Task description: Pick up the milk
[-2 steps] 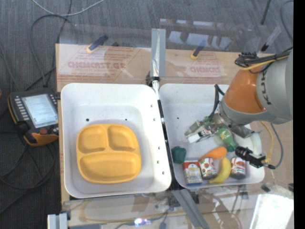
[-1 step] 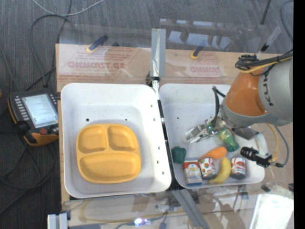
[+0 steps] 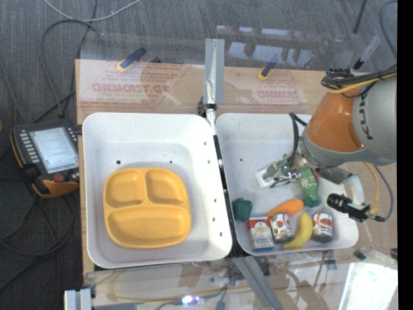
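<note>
Right bin [image 3: 258, 141], milk [image 3: 261, 232] below gripper [image 3: 282, 171]

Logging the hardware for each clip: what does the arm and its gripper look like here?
The arm is grey and rounded, with a broad orange band above the wrist and part of dark lettering on its side. Black cables loop over its top and trail by the wrist. The gripper is a small, pale metallic assembly.
</note>
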Motion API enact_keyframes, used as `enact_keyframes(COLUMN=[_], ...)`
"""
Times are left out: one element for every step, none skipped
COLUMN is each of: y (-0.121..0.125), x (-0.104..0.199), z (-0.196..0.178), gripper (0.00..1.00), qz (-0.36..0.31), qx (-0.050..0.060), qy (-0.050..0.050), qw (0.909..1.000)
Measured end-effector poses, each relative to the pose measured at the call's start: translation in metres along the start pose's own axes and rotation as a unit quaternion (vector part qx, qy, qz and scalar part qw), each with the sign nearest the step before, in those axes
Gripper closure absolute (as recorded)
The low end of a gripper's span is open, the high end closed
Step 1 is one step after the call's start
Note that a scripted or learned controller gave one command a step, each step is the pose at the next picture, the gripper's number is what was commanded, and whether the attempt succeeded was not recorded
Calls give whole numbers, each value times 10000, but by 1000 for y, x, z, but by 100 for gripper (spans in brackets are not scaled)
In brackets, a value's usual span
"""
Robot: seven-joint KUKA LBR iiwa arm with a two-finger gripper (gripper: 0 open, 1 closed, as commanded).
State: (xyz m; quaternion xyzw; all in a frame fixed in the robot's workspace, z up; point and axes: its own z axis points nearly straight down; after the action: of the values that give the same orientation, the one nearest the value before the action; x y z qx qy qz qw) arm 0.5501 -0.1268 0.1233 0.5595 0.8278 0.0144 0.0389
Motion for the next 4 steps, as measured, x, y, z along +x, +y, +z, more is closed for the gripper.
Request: enact_keyframes(y=[-1,36,36,33], x=[1,9,-39,-47], z=[2,-145,-66,36], gripper=[0,0,0,0], qz=[-2,-1536,-2146,-2782], qx=[15,309,296,254], qy=[14,297,304,325], qw=[10000,9872,9758,9596])
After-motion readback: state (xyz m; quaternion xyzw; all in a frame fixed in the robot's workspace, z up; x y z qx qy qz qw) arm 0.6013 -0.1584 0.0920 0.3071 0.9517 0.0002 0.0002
